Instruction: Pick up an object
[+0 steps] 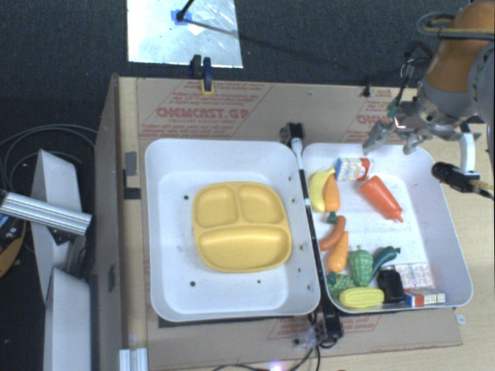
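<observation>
My gripper [393, 139] hangs over the far edge of the right bin [448, 230], its two fingers spread apart with nothing between them. Just in front of it lies a small white carton [353, 168]. An orange-red carrot [382, 196] rests a little nearer. A yellow banana [318, 188] and an orange pepper [332, 195] lie by the bin's left wall. Further forward are two small orange carrots [335, 242], a green broccoli [359, 267], a corn cob [361, 297], a black piece [390, 285] and a small printed box [421, 278].
The left bin [174, 207] holds a yellow divided plate [240, 226]. A black clamp [294, 134] sits where the two bins meet at the back. Cardboard lies under both bins. The grey arm with its orange band [456, 60] reaches in at top right.
</observation>
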Motion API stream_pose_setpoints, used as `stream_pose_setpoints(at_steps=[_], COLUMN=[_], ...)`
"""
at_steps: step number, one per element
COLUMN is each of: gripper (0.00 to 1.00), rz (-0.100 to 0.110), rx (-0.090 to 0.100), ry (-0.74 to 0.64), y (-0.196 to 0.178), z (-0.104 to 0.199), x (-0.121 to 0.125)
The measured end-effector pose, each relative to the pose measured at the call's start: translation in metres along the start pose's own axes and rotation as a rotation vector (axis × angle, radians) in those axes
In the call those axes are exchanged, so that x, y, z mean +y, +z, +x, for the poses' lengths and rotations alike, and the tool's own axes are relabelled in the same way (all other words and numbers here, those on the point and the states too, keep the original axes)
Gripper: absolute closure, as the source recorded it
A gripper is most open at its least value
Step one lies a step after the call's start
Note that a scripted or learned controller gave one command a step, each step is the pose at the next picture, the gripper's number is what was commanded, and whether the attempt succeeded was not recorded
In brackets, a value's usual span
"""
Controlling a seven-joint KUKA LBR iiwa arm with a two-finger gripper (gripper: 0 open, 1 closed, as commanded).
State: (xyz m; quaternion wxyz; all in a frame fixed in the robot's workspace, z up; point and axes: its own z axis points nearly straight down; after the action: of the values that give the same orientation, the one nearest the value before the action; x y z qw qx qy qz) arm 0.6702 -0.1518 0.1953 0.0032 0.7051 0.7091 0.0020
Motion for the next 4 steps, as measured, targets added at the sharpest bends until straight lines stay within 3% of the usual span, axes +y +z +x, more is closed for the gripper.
stream_pose_setpoints(at_steps=[1,2,3,4], gripper=[0.00,0.00,1.00,0.00], rz=[0.006,-0.013,-0.015,-0.014], rx=[0.001,-0.007,-0.005,-0.005], ry=[0.004,0.003,0.000,0.000], y=[0.044,0.082,0.071,0.071], z=[-0.009,0.008,0.009,0.009], x=[-0.007,-0.020,-0.019,-0.019])
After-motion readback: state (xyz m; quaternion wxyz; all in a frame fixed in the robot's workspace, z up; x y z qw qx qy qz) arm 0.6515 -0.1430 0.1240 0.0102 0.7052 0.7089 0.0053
